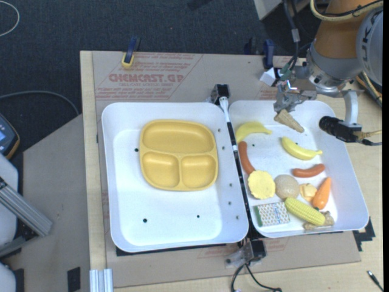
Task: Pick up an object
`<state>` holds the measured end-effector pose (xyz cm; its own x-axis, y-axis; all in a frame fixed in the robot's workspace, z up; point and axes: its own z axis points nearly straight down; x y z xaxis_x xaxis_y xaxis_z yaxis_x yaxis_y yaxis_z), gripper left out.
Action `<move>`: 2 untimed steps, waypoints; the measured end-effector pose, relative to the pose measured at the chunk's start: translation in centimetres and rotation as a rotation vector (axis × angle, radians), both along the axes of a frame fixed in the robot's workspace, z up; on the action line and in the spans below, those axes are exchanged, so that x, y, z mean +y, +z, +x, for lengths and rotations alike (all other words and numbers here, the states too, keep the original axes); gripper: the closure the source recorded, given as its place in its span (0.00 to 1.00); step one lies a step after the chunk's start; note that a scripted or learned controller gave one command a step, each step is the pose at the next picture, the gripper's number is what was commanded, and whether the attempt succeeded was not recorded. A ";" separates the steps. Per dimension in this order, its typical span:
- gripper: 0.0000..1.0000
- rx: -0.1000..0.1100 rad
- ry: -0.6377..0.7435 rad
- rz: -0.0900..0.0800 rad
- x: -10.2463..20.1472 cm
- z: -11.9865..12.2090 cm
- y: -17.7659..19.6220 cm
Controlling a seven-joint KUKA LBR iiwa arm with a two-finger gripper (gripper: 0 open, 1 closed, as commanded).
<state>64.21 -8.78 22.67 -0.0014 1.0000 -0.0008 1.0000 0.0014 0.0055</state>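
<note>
The arm [349, 23] is reaching in from the upper right of the frame, its pincer [287, 105] hanging over the upper part of the right bin [355, 193], close to that bin's upper rim. Just below the pincer a tan cone [289, 121] is lying tilted on the white floor; whether the fingers are touching it, or how far apart they are standing, cannot be told from this slant.

The upper half of the right bin is offering open white floor around the cone, while its lower half is sitting crowded. A yellow banana [251, 129] is lying near the divider at the bin's upper left, a second banana [300, 149] is lying toward the middle right, and a red sausage [244, 157] is running along the divider. A shorter sausage [309, 171] is resting beside a carrot [323, 193]. Lower down, a ruffled yellow slice [261, 184], a pale round potato [287, 187], a bumpy corn cob [305, 210] and a flat patterned packet [271, 213] are pressing together near the lower rim.

The left bin [121, 224] is holding a smooth yellow tray [179, 154] with three compartments, with bare floor all around it. Both bins are sitting on a brown worktop [97, 78].
</note>
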 end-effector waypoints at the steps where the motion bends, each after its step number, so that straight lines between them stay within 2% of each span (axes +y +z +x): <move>1: 1.00 0.007 0.003 0.002 4.5 0.3 -0.7; 2: 1.00 0.001 0.005 0.003 10.1 0.3 0.9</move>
